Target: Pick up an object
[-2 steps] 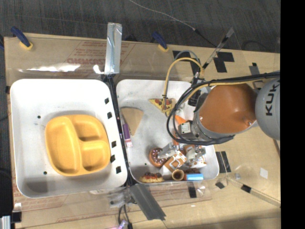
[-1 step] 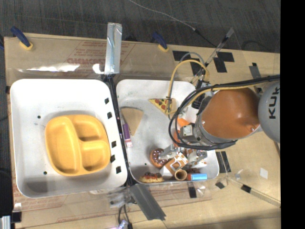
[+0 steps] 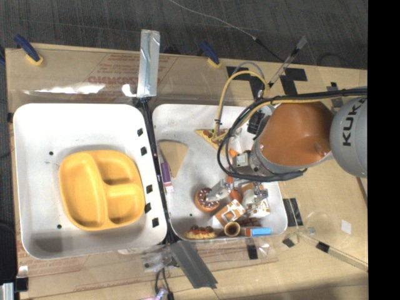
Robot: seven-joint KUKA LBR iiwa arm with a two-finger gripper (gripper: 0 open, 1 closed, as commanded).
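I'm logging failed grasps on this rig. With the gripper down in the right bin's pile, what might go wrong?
The gripper sits low among crowded toy food: it may pinch two pieces or none. The donut lies right beside it and could be knocked away. Small pieces by the right bin's front wall leave little room.

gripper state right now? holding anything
gripper: low in the right bin over the toy food pile; open or shut cannot be told, no held object visible.
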